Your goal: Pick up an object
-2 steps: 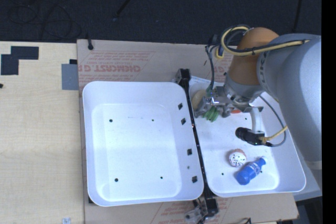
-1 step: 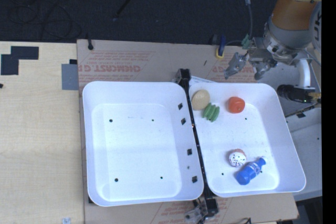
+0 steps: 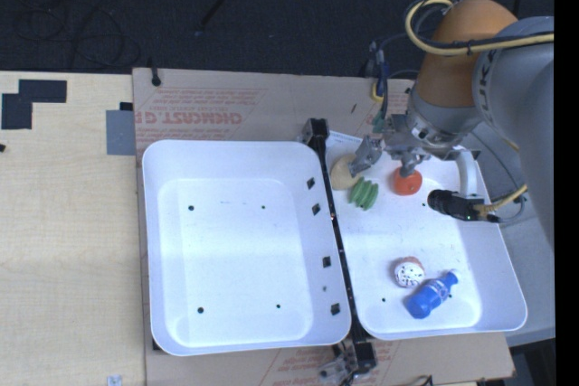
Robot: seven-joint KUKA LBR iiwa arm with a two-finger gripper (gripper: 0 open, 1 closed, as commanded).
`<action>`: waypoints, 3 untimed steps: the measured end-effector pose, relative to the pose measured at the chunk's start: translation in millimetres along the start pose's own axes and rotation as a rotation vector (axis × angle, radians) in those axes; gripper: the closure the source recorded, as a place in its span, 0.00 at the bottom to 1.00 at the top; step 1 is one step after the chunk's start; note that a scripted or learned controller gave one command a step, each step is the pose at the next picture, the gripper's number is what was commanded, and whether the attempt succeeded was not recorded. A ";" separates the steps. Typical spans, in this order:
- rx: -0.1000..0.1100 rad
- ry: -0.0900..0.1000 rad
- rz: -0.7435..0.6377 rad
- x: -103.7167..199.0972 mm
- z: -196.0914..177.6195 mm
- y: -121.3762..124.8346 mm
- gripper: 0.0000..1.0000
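My gripper (image 3: pixel 388 160) hangs low over the far end of the right bin (image 3: pixel 493 271), its two fingers spread apart with nothing between them. One finger (image 3: pixel 366 155) is close to a pale yellow round piece (image 3: pixel 341 173) by the bin's left wall. The other finger (image 3: pixel 410 162) sits just above a small red-orange ball (image 3: pixel 406 184). A green ridged item (image 3: pixel 365 193) lies just in front of the yellow piece. At the near end of the same bin rest a white ball with red spots (image 3: pixel 409 271) and a blue bottle (image 3: pixel 430 296).
The left bin (image 3: pixel 158 194) stands beside the right one, sharing a black-clipped divider (image 3: pixel 327 221). Both bins sit on a cardboard sheet (image 3: pixel 226 104) on the wooden bench. The arm's grey and orange wrist (image 3: pixel 461 59) looms over the right bin's far right corner.
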State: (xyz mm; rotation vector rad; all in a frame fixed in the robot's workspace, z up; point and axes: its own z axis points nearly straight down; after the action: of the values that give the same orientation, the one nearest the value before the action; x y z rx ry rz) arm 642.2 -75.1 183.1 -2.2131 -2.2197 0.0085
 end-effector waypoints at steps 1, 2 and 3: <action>0.002 -0.002 0.006 -48.8 96.6 -0.7 0.00; -0.010 -0.001 0.000 -13.0 45.9 2.7 0.00; -0.005 0.000 0.002 -14.9 39.2 1.5 1.00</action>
State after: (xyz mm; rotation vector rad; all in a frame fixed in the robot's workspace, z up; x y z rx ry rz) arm 643.4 -89.9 143.9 -2.2181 -2.2195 0.0036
